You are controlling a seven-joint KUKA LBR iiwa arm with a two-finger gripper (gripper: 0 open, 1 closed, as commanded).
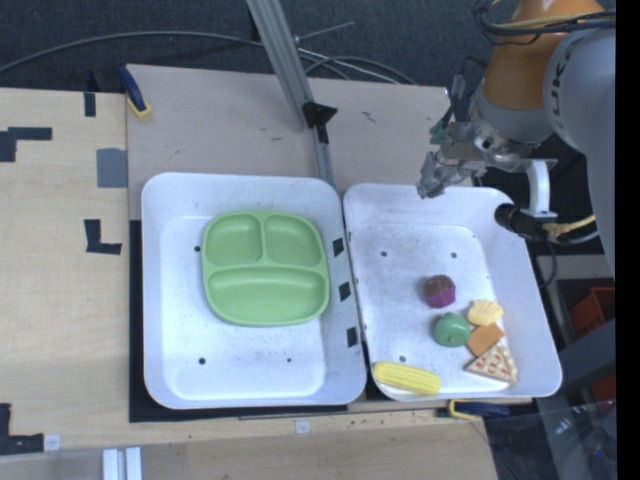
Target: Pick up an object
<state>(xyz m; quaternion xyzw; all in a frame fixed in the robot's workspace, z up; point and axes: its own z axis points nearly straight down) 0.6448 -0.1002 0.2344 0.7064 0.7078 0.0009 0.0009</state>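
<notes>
Gripper (432,185) at right bin's (400,208) far rim; jaw state unreadable. Toys, nearest the plum (439,290), lie toward the near rim.

gripper (432,185) — over right bin's (520,268) far rim | toy food clustered near corner | green plate (266,268) — left bin (170,298)

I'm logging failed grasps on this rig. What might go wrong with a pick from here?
The green round toy, orange wedge, yellow shell-shaped piece and waffle-patterned triangle lie packed together, so a grasp may nudge neighbours or catch two. The yellow toy corn cob lies against the right bin's front wall, which may block the gripper.
</notes>
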